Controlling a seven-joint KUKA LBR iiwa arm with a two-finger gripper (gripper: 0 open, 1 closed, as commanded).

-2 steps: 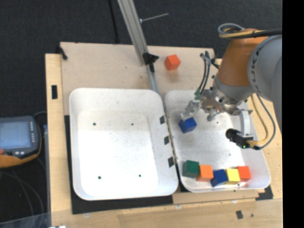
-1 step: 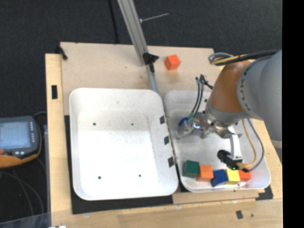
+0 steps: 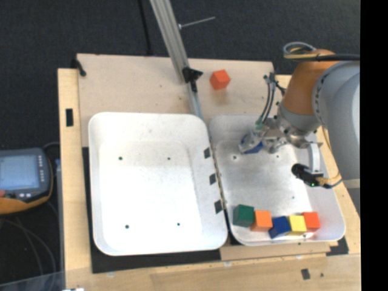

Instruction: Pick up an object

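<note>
From above, my gripper (image 3: 251, 143) hangs over the far part of the right bin (image 3: 339, 223), near its back rim and a little in from the divide between the bins. Whether it is released or clenched I cannot tell — it is too small and blurred here.

The blocks sit in a row along the near rim: green block (image 3: 244, 214), orange block (image 3: 263, 219), blue block (image 3: 280, 225), yellow block (image 3: 297, 224), red block (image 3: 311, 220), each touching the next. They are well apart from me, with bare bin floor between us.

The left bin (image 3: 97, 162) lies just beside the right one. One orange cube (image 3: 220, 79) rests on the bench (image 3: 121, 77) behind the bins, near the slanted metal rail (image 3: 170, 29).
</note>
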